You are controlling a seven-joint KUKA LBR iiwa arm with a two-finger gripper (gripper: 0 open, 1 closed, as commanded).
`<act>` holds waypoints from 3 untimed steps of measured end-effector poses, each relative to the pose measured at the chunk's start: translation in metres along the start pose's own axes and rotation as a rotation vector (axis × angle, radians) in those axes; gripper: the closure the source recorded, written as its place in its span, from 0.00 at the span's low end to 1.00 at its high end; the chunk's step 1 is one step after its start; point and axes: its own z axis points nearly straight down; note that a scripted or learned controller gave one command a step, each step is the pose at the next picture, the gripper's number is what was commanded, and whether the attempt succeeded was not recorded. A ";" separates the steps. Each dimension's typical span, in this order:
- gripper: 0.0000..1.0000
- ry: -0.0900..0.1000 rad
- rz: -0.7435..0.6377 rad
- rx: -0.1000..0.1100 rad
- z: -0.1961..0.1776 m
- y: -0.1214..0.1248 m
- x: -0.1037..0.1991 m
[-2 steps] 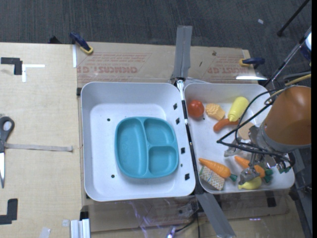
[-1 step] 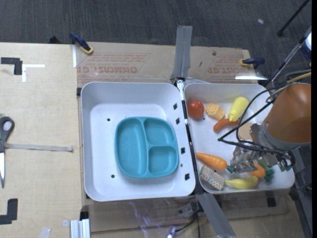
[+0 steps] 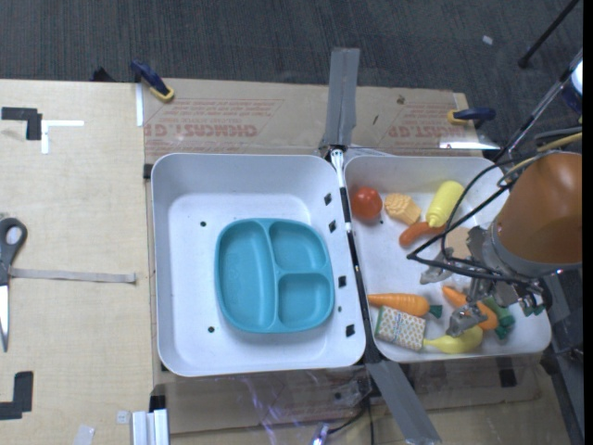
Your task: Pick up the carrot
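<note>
Looking down on the bench, we log two white bins side by side. In the left bin (image 3: 171, 248) sits a teal divided plate (image 3: 275, 274), about centre. In the right bin (image 3: 389, 170) lies a scatter of toy food: a red tomato (image 3: 367, 203) at 10 o'clock, an orange-yellow ridged piece (image 3: 402, 209) just beside it, a yellow corn cob (image 3: 445, 201) at 12 o'clock with a short orange piece (image 3: 414, 235) touching its lower end.

We count more than one carrot-like item. The clearest carrot (image 3: 400, 301) lies flat at about 8 o'clock in that bin, tip pointing toward the left bin, apart from the arm. Just below it sits a speckled block (image 3: 401, 328), and a banana (image 3: 455, 342) lies along the 6 o'clock wall.

From 3 o'clock the arm's orange band (image 3: 547, 209) hangs over the right bin. Its gripper (image 3: 474, 311) is low at 5 o'clock, amid cables, over a second small carrot with green top (image 3: 486, 320). Whether it is released or clenched, we cannot tell.
</note>
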 end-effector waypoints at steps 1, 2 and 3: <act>0.00 0.004 -0.138 -0.002 0.009 -0.021 0.000; 0.00 0.006 -0.089 -0.003 0.009 -0.043 0.007; 0.00 0.020 0.061 -0.007 0.013 -0.032 0.001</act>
